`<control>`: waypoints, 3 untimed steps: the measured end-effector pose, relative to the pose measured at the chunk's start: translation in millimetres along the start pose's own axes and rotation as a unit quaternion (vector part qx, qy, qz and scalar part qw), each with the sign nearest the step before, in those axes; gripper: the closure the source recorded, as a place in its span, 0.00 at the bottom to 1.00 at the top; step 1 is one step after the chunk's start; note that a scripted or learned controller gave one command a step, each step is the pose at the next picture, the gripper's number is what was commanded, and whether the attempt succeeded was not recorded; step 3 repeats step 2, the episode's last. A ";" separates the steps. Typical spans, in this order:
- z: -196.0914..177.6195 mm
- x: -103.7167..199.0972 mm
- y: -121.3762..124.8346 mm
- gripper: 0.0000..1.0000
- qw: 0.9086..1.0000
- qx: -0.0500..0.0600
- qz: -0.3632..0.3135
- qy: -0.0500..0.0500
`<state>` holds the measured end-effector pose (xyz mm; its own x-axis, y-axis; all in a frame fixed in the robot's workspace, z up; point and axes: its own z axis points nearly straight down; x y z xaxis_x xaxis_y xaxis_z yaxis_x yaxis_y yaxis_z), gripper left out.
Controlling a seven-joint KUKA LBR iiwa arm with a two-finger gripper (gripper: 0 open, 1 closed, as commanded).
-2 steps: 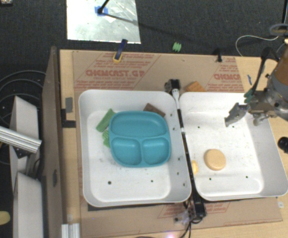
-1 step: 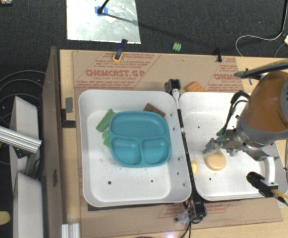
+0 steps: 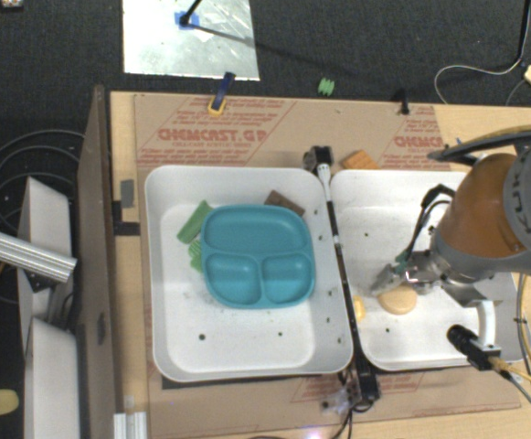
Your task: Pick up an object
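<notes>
1. Beige lump [image 3: 398, 301], rounded like a small bun or a potato, lies on the floor of the right bin [image 3: 375, 204], toward its near-left part, and I take it for the thing the arm is after.
2. The gripper [image 3: 406, 277] sits directly over the lump's far edge, touching it or just above it; I cannot tell which.
3. The wrist and its grey housing cover the jaws, so I cannot tell how they stand, and nothing in view proves the lump is held.
4. My guess is that the lump is light and perhaps a little soft, with a smooth, curved skin that could slip out of a shallow pinch.
5. It looks wider than it is tall, so the safest hold would be across its short width, low on the sides, near the middle.
6. A small yellow piece [image 3: 359, 309] rests just left of the lump, against the bin's left wall, and could be nudged by a careless closing.
7. Count for the right bin: one beige lump, one yellow piece.
8. Count for the left bin [image 3: 169, 273]: one blue divided tray [image 3: 256, 254] with three compartments, one green piece [image 3: 193, 222] tucked at its left edge, one brown piece [image 3: 284, 201] at its far edge.
9. Two white bins stand side by side, and one arm works them.
</notes>
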<state>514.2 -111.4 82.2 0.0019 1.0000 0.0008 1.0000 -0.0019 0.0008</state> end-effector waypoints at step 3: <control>-107.7 107.1 25.4 1.00 1.000 -0.006 -0.008 0.002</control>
